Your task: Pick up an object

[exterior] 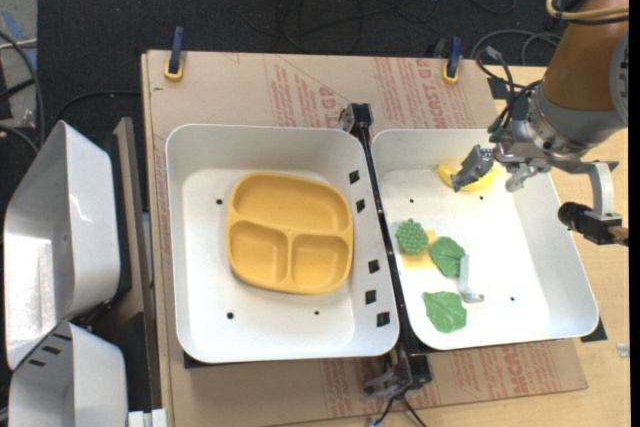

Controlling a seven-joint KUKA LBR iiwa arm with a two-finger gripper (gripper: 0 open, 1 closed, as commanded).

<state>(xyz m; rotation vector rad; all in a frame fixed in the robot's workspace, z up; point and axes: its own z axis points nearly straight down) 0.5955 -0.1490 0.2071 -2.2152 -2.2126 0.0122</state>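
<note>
The gripper (490, 167), fingers spread apart, hangs low over a yellow piece (478, 179) in the right bin (560, 315), apparently lining up a grasp.

The arm (590, 65) has a rounded orange band above a grey wrist. Black cables loop beside it. Its claw (493, 168) is grey metal with two dark-tipped fingers (467, 174).
</note>
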